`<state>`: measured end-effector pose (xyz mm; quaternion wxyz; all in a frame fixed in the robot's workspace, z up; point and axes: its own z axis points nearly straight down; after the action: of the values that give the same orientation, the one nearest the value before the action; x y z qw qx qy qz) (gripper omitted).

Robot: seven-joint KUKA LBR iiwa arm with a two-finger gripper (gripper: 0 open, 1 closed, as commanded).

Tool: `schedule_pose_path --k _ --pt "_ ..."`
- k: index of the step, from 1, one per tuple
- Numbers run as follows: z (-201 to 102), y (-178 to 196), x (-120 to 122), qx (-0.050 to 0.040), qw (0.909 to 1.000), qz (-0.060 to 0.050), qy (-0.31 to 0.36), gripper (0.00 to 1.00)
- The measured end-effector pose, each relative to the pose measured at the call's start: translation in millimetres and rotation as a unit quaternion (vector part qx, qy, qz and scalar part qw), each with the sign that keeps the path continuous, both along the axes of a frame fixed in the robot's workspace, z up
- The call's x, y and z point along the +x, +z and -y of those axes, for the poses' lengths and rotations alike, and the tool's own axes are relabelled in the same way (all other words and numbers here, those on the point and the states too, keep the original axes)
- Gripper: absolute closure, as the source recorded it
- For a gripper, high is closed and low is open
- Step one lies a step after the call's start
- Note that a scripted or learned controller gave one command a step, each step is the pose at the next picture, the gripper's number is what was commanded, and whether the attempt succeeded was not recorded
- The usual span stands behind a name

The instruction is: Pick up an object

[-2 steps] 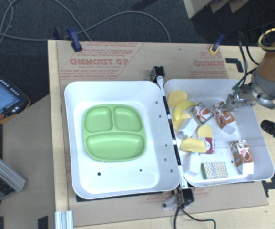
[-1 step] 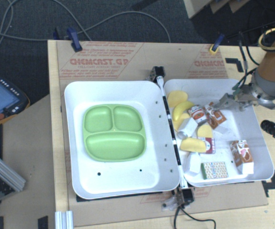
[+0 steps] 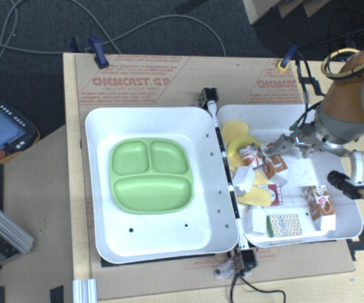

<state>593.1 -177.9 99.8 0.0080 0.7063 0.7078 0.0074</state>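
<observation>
The right bin (image 3: pixel 333 115) holds a heap of small items. A yellow rounded piece (image 3: pixel 234 132) lies at its left wall, with a red and white packet (image 3: pixel 250 155) just below it. A brown and red packet (image 3: pixel 274 164) sits beside that. My gripper (image 3: pixel 284 144) reaches in from the right and hangs low, right above this brown and red packet; contact cannot be judged. A small carton (image 3: pixel 320 207) and a flat box with a blue pattern (image 3: pixel 284 225) lie near the front.
The left bin (image 3: pixel 106 232) bears a green divided plate (image 3: pixel 150 175). A white scrap (image 3: pixel 243 180), another yellow piece (image 3: pixel 257 198) and a red packet (image 3: pixel 274 194) crowd the right bin's left side. A black part (image 3: pixel 342 182) juts in near the right wall.
</observation>
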Motion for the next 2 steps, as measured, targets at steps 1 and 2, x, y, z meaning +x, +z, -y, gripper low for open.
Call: schedule_pose_path --k 1,2 --pt "-32 -1 -2 -0.0066 1.0000 0.006 -0.003 0.00" --pt "-67 -1 -14 -0.0067 0.9999 0.009 -0.004 0.00"
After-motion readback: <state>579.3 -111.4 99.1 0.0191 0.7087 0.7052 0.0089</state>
